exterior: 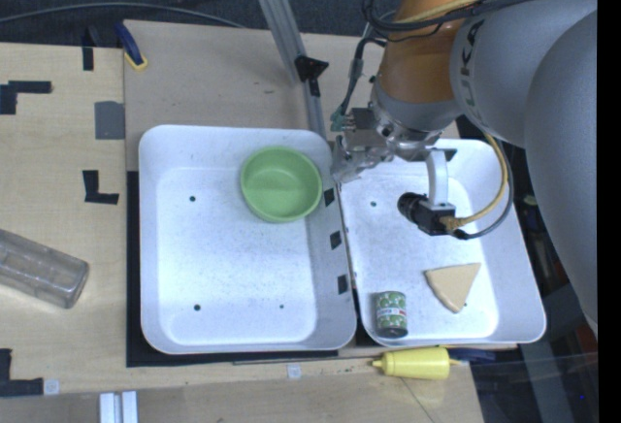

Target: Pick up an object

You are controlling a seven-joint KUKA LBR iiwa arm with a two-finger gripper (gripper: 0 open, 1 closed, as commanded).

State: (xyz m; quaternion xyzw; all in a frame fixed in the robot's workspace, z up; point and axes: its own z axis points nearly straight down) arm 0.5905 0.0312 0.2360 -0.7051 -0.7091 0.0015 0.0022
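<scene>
Bench bins: left bin (175,314) with green bowl (280,183); right bin (505,309) with wedge (455,285), can (391,312).

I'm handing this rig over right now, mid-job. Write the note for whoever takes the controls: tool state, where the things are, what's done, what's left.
Tool: low over the divide between the two bins, at the back, beside the green bowl. Nothing visibly held; its grip state can't be read from this view.
Left bin: green bowl at the back right corner.
Right bin: small green can near the front left, tan wedge to its right.
Outside: yellow bottle on the bench in front of the right bin, clear tube at far left.
Done: no pick shown.
Left: grasp and lift one object.
</scene>
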